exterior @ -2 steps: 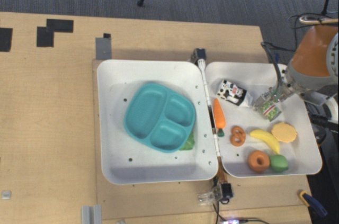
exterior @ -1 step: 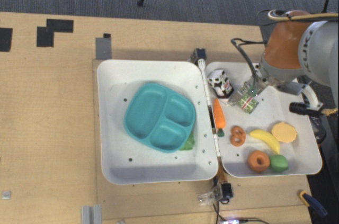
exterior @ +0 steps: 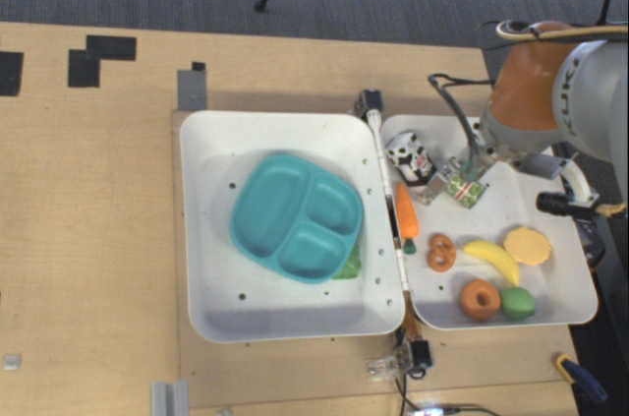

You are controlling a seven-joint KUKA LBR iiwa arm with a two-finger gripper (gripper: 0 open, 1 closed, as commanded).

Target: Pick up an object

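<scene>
Two shallow white bins side by side on a wooden bench (exterior: pixel 88 237). Left bin (exterior: pixel 211 306): a teal divided plate (exterior: pixel 298 217) near its middle, tilted, with a scrap of green (exterior: pixel 347 267) showing under the plate's lower right edge. Right bin (exterior: pixel 575 291): a black-and-white toy cow (exterior: pixel 408 158) near the top left corner; an orange carrot (exterior: pixel 406 212) along the left wall; a pretzel (exterior: pixel 441 252) just below the carrot; a banana (exterior: pixel 490 258) near the middle; a yellow-orange disc (exterior: pixel 528 246) beside the banana toward the right wall; a doughnut (exterior: pixel 481 299) and a green lime (exterior: pixel 518 303) touching along the bottom wall. Grey arm with orange band (exterior: pixel 526 89) over the top right corner. Gripper (exterior: pixel 466 181) low in the right bin's upper part, beside the cow; spread of its jaws not discernible; a small green-and-red patterned item (exterior: pixel 466 193) at its tip, grasp not confirmed.
</scene>
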